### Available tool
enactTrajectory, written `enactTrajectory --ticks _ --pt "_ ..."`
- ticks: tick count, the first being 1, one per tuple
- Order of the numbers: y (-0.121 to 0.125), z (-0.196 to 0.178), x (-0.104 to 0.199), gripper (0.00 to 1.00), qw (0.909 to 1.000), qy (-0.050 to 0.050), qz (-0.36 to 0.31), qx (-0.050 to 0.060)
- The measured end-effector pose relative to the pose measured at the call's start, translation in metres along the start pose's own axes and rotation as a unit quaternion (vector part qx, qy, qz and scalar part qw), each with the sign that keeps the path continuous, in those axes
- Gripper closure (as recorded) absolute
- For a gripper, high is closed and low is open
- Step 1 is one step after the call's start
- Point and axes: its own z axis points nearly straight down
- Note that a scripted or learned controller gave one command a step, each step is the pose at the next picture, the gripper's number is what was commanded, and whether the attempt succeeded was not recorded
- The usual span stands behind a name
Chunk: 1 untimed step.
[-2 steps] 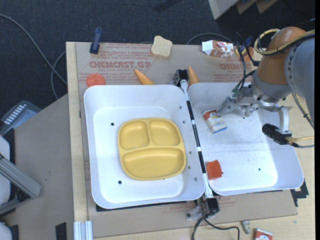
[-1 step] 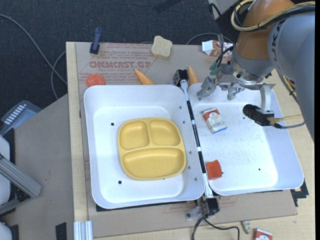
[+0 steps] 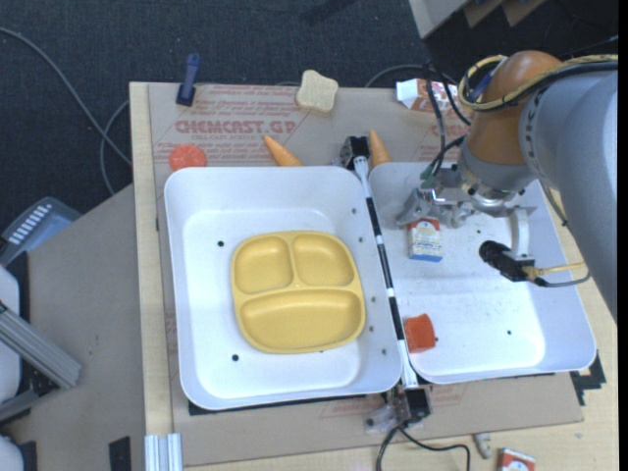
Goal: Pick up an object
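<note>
A small white carton with red and blue print [image 3: 426,239] lies in the right bin [image 3: 549,346], toward its far left part, just below the gripper [image 3: 433,206], whose metal fingers hang directly over the carton's far end; how wide they stand cannot be told from here. An orange block [image 3: 419,332] sits at the same bin's near left edge. The left bin [image 3: 196,263] holds a yellow divided plate [image 3: 294,290], and beyond the bins lie a bread-shaped piece [image 3: 317,90] and a carrot [image 3: 282,151].
</note>
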Motion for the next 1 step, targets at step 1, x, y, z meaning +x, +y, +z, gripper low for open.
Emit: enactTrajectory --ticks 1 --pt "0.0009 -0.0106 0.0004 1.00 1.0000 0.000 0.000 -0.001"
